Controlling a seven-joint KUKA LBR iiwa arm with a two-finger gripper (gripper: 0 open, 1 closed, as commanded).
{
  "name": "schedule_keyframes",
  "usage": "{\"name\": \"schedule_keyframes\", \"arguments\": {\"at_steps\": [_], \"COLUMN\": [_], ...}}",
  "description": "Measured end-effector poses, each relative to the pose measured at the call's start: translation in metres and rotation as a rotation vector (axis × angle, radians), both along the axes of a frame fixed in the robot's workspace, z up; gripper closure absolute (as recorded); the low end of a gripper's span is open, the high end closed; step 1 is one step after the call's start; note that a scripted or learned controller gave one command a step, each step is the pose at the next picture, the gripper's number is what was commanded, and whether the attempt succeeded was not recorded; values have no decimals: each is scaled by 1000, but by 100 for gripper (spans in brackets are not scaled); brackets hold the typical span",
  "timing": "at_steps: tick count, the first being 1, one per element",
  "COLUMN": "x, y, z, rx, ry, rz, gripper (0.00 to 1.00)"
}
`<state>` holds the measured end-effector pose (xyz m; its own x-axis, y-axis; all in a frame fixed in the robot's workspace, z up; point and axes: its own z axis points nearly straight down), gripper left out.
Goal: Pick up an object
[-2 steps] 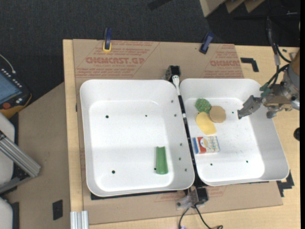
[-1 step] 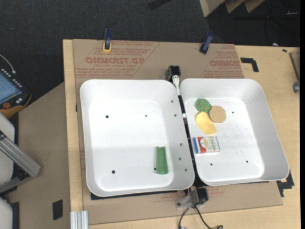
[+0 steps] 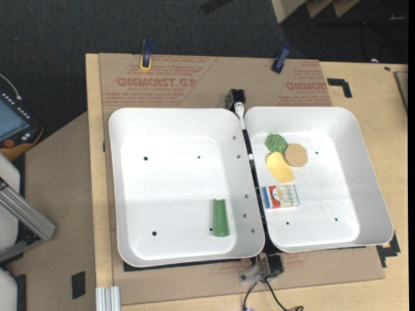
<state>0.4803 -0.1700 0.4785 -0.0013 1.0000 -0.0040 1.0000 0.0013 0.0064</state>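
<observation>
One green block [image 3: 220,218] lies alone at lower centre; take it first, descending straight. You cannot tell the claw's state.

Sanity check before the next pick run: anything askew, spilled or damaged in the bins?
Nothing spilled or damaged. The green cylinder lies alone in the left bin. In the right bin, the green knobbly piece, yellow piece and tan disc are bunched together, touching or overlapping, near the inner wall, the small carton just below.
</observation>
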Motion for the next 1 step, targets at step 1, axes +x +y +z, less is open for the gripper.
{"name": "schedule_keyframes", "arguments": {"at_steps": [1], "x": [16], "y": [73], "z": [-86], "rx": [7], "ry": [15], "rz": [7], "gripper": [100]}}
